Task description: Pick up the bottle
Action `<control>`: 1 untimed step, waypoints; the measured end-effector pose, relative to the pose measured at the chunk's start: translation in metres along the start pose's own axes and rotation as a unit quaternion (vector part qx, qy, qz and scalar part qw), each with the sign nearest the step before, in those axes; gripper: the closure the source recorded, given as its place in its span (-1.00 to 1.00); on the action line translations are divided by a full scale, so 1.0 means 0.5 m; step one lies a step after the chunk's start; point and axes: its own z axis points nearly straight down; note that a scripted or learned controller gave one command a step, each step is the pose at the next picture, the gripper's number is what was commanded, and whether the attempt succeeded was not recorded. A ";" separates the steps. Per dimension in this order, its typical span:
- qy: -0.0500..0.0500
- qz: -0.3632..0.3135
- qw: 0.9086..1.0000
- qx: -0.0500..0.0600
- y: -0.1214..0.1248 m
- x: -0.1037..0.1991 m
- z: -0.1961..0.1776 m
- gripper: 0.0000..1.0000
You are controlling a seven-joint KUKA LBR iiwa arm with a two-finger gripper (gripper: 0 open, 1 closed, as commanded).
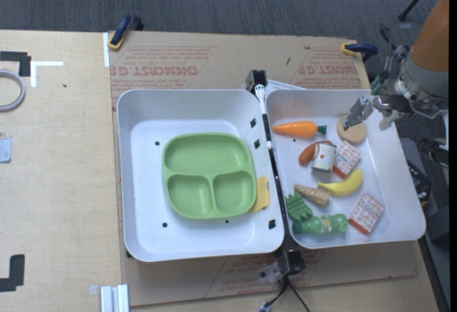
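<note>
risk of a mis-grasp: gripper [355, 118] hangs over the round tan piece [352, 132] at the far end of the right bin [400, 182], well apart from the green bottle [320, 225], which lies on its side against the bin's near wall. whether the gripper is spread or pinched cannot be told. the bottle is crowded by the green toy [298, 205] and the red-and-white packet [366, 213], so a closing grasp could catch a neighbour or roll it.

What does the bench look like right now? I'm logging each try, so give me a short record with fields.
target: green bottle, lying on its side at the right bin's front edge
gripper: over the right bin's far side, above a round cracker
near bottle: corn cob, banana
left bin: holds a green divided plate
</note>
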 end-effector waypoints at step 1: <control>0.000 -0.001 1.000 0.000 0.001 0.000 -0.019 1.00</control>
